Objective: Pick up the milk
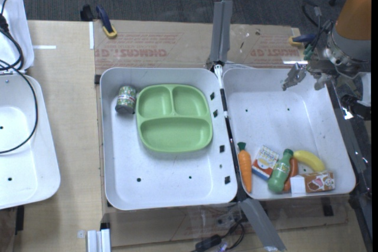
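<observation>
The milk (pixel 265 162), a small white carton with orange and blue print, lies flat in the right bin (pixel 283 115) near its front edge, between a carrot (pixel 245 170) and a green bottle (pixel 280 171). My gripper (pixel 306 79) hangs over the far right corner of that bin, well behind the carton and to its right. Its two fingers stand apart, open, with nothing between them.
A banana (pixel 310 159) and a brown and white box (pixel 319 182) lie to the right of the bottle. The left bin (pixel 118 174) holds a green divided plate (pixel 174 117) and a small can (pixel 125 99). A grey post (pixel 221 32) rises between the bins at the back.
</observation>
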You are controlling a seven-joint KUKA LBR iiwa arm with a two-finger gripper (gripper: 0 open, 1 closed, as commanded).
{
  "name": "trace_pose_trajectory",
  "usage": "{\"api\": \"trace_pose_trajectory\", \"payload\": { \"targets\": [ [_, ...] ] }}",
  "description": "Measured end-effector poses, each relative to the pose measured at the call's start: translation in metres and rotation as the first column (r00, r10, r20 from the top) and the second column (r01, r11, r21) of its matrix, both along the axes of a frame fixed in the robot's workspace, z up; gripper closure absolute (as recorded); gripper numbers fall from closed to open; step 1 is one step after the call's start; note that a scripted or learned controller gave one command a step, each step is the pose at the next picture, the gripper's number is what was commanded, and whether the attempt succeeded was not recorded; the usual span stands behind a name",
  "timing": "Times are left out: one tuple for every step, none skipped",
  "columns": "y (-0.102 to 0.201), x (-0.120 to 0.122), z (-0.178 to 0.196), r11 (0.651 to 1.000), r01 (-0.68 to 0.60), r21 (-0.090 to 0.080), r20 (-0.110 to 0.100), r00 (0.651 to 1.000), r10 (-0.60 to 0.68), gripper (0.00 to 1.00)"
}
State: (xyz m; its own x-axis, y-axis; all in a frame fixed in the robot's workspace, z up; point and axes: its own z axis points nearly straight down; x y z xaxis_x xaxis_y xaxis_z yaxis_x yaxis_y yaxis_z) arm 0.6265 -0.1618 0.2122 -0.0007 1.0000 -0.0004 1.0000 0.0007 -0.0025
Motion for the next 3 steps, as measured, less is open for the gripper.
{"api": "trace_pose_trajectory", "payload": {
  "targets": [
    [-0.0269,0.0328,0.0487,0.969,-0.249,-0.003,0.004,0.969,0.249,0.0],
    [-0.0269,0.0336,0.0578,0.968,-0.251,-0.005,0.005,0.968,0.251,1.0],
    [-0.0268,0.0336,0.0576,0.968,-0.251,-0.005,0.004,0.968,0.251,0.0]
  ]
}}
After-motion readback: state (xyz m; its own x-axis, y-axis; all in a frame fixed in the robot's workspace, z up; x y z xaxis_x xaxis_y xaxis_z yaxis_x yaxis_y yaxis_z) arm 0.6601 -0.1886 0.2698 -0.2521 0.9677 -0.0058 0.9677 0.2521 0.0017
